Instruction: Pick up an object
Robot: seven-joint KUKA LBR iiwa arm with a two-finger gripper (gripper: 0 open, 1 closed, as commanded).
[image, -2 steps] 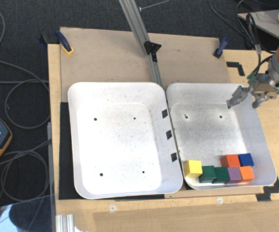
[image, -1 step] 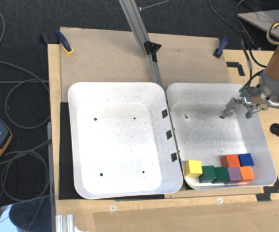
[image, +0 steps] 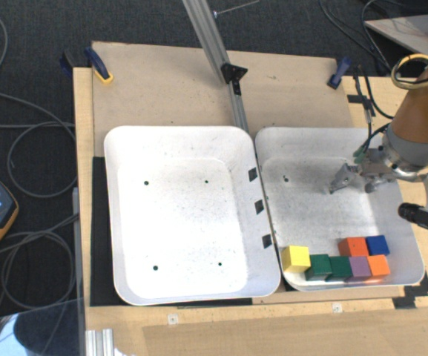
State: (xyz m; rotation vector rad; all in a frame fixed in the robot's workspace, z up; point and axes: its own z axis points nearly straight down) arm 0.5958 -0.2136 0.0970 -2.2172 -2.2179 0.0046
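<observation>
Right bin holds coloured blocks along its near edge; hand above, spread, pinching nothing

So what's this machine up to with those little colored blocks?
The robot arm reaches in over the right bin, its gripper low over the bin's middle with nothing in it. The colored blocks sit clustered at the bin's near edge, apart from the gripper. The left bin sits alongside.
</observation>
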